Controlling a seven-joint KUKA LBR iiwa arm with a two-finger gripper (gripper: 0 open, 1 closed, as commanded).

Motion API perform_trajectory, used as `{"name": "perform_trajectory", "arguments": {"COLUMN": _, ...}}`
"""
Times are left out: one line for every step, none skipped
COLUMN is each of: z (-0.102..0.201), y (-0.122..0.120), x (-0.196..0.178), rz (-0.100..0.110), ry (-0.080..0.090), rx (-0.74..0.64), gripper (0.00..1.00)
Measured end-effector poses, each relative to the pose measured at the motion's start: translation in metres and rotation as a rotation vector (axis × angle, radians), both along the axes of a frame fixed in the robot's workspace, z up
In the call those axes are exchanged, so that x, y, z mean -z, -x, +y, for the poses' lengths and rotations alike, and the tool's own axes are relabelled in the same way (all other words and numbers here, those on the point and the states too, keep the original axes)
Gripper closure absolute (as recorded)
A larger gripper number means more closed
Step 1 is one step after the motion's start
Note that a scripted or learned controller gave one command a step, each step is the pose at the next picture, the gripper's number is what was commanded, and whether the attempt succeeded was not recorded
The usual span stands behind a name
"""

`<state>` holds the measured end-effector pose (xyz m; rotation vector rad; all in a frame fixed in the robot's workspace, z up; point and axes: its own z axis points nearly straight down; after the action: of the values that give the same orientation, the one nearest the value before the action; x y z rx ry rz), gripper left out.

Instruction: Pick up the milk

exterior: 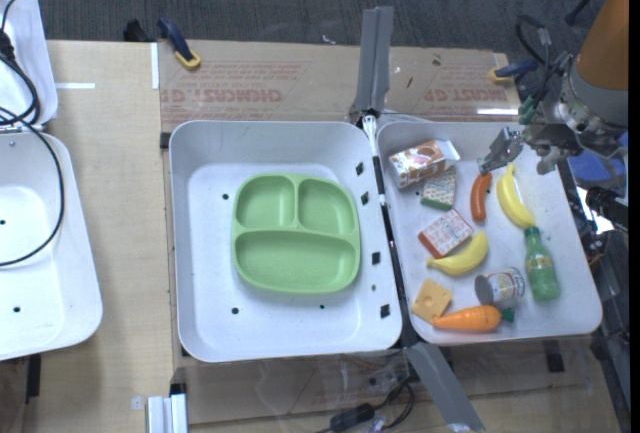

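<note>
A green divided plate (296,232) sits in the left bin (190,251). In the right bin (580,311), the milk carton (416,164) lies at the far left corner, untouched. The gripper (505,149) hangs right of it, near the sausage (480,197); whether its jaws are open I cannot tell. The approach looks unfinished: it must shift left over the carton and descend.
</note>
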<state>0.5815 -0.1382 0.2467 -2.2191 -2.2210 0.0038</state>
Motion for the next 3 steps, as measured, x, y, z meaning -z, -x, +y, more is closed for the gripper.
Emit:
{"name": "perform_trajectory", "arguments": {"z": -0.001, "y": 0.000, "x": -0.008, "rz": 0.001, "ry": 0.000, "rx": -0.001, "gripper": 1.00}}
{"name": "perform_trajectory", "arguments": {"z": 0.055, "y": 0.013, "x": -0.030, "rz": -0.001, "ry": 0.000, "rx": -0.111, "gripper": 1.00}}
{"name": "perform_trajectory", "arguments": {"z": 0.040, "y": 0.010, "x": -0.014, "rz": 0.000, "ry": 0.000, "rx": -0.147, "gripper": 1.00}}
